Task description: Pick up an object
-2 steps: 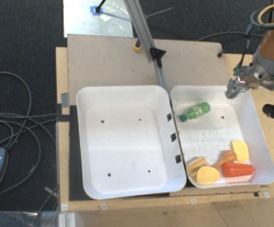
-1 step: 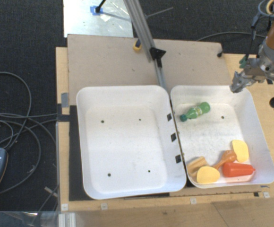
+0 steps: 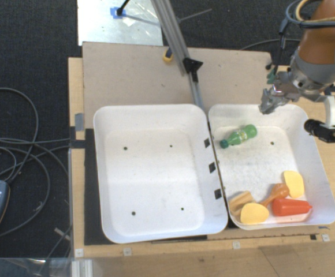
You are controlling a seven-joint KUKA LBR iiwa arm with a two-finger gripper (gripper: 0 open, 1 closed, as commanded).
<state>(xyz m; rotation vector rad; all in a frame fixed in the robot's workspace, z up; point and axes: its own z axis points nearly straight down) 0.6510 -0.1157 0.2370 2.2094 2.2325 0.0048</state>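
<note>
In the right bin [image 3: 315,154] a small green bottle [image 3: 238,136] lies on its side near the back left. Along the front of the same bin sit a yellow round piece [image 3: 254,213], a tan block [image 3: 240,200], an orange piece [image 3: 277,193], a yellow oval piece [image 3: 294,184] and a red piece [image 3: 291,206]. My gripper [image 3: 268,105] hangs over the back rim of the right bin, to the right of and behind the bottle. Nothing is visible between its fingertips.
The left bin [image 3: 104,154] lies beside the right one, joined by black clips [image 3: 212,167]. A grey metal pole [image 3: 173,27] slants in from the top to the bins' back junction. A black fitting [image 3: 320,130] sits at the right bin's right rim.
</note>
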